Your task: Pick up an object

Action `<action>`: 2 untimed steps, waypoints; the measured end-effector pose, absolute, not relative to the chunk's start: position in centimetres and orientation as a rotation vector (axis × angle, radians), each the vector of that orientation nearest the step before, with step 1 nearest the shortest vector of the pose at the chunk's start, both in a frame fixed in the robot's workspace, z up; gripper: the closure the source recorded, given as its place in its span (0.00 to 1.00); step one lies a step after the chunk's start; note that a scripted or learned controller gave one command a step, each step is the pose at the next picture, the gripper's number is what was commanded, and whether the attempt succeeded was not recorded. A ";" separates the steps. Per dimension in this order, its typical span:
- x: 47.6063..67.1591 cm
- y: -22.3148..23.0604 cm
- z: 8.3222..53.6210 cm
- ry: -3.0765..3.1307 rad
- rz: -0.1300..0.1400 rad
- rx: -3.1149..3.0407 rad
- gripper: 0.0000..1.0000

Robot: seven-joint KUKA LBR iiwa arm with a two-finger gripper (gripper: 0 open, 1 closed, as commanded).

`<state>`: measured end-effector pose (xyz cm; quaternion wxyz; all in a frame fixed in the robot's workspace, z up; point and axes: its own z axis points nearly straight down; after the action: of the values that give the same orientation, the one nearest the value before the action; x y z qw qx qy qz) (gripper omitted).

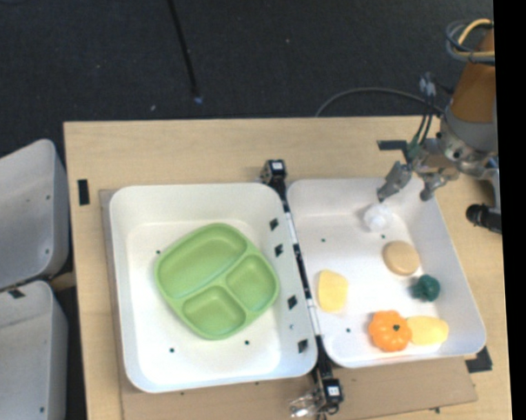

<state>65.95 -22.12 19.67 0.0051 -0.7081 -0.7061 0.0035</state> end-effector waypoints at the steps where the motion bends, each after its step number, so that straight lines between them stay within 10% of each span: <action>1: 66.3 -22.1 20.6 -2.224 0.000 -2.223 0.00; 2: 65.6 -21.5 15.9 -2.221 0.004 -2.220 0.00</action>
<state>65.64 -21.53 15.94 0.0006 -0.7070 -0.7072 0.0012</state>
